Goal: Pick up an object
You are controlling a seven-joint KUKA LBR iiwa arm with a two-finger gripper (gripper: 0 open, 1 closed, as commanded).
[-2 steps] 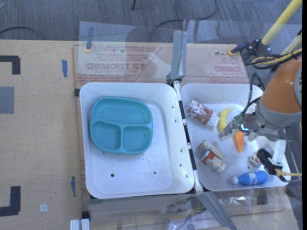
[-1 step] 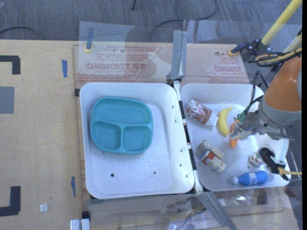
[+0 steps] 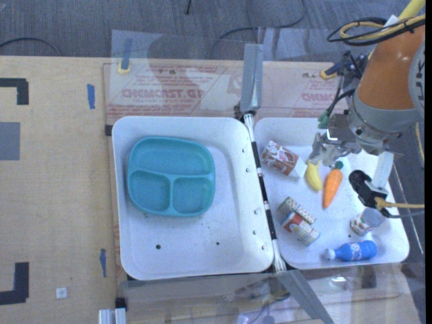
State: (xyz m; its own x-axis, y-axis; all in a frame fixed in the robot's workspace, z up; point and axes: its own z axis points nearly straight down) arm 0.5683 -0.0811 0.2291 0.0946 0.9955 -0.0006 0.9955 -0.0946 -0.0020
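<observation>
A clear sheet point(image 3: 182, 90) behind the bins carries faded red print, seen mirrored or upside down; the letters are too washed out to read with certainty. A second patch of red print sits further right point(image 3: 317, 94), equally unreadable. The small cartons point(image 3: 279, 158) point(image 3: 298, 221) show red and white labelling, too small to make out.

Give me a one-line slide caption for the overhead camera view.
KUKA arm's gripper hovers above banana and carrot in right bin; teal tray in left bin.
</observation>
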